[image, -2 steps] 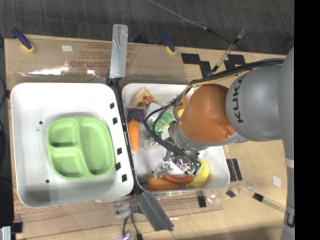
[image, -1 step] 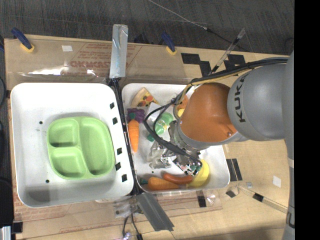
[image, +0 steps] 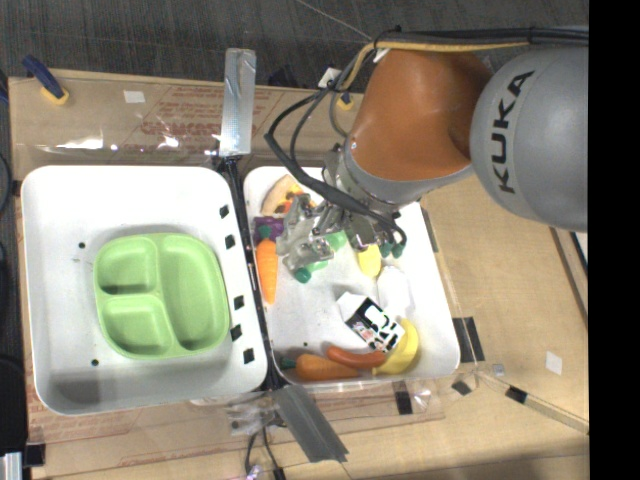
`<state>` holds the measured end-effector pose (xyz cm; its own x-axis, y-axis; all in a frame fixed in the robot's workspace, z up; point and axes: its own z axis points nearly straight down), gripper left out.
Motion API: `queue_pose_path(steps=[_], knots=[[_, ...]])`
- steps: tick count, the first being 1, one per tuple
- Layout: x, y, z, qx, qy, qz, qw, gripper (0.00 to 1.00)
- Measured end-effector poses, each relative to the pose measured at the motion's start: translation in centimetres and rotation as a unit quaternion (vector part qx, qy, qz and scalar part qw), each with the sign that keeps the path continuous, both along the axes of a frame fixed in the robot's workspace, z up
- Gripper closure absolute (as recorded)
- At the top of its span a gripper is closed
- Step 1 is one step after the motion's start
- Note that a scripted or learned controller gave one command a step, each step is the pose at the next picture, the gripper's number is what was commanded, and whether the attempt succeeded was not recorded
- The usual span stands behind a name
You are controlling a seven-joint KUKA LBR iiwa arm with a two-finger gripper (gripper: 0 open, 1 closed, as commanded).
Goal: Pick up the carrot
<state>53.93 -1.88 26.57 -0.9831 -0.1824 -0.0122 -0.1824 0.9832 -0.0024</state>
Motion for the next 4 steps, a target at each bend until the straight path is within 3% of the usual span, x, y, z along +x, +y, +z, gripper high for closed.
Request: queue_pose_path(steps=[1, 2, 3, 4], knots=[[-3.4, -3.9, 8.5, -0.0017, 0.002, 0.056, 0.9984, 1.00], [-4.7, -7.0, 9.7, -0.0022, 0.003, 0.156, 0.9877, 1.00], [0.8, -17.6, 6.8, -0.0019, 0.006, 0.256, 0.9665, 1.00], [-4.9, -19.1, -0.6, -0.0012, 0.006, 0.431, 0.9024, 1.00]])
